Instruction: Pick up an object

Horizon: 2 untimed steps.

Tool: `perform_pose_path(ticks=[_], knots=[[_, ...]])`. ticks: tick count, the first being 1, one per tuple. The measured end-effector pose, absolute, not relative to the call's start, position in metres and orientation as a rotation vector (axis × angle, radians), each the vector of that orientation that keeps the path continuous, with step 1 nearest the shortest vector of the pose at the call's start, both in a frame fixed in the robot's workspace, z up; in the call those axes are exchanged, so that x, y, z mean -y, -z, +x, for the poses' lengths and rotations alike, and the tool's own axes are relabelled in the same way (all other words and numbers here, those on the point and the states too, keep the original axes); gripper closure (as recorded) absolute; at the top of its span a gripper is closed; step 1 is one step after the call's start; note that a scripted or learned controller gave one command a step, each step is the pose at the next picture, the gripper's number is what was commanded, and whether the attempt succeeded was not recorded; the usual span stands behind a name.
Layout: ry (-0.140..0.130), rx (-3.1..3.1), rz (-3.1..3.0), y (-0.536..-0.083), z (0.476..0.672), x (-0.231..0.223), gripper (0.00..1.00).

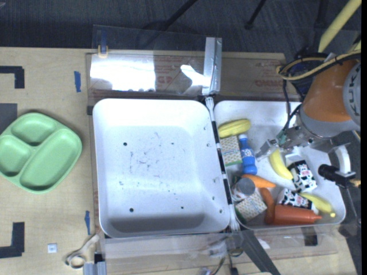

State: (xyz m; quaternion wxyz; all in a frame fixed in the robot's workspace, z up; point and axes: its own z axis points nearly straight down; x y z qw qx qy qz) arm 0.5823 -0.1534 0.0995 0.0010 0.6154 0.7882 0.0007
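The desk (46, 73) carries two shallow white bins side by side. The left bin (114, 119) is bare of objects; the right bin (261, 114) holds a crowded heap, and anything worth picking lies there, toward the desk's right edge. A green divided plate (39, 151) sits well apart, at the desk's left edge.

The grey and orange arm (330, 99) leans in over the right bin's far right corner. Its gripper (282, 144) hangs just above a small yellow banana (278, 166) near the middle of that bin; whether it is released or clenched I cannot tell from here, and nothing is visibly held in it.

That banana is the likeliest target. It looks like a light toy, probably smooth and curved, so it could roll or slip out; a hold across its middle, square to its length, seems safest. Just below it lies an orange carrot (291, 213) along the bin's near edge: long, tapered, likely stiff, best taken at its thick part. A yellow sponge-like block (234, 127) at the bin's far left looks soft and forgiving. The blue bottle (247, 153) beside it is slim and round, probably slippery. The black-and-white patterned piece (303, 177) touches the banana, so crowding is the risk.
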Motion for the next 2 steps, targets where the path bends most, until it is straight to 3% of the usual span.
perform_pose_path(ticks=[1,2], knots=[[-0.009,-2.47,1.931,-0.111,0.584,0.154,1.0],[-0.002,-2.398,2.028,-0.212,0.6,0.088,1.0]])
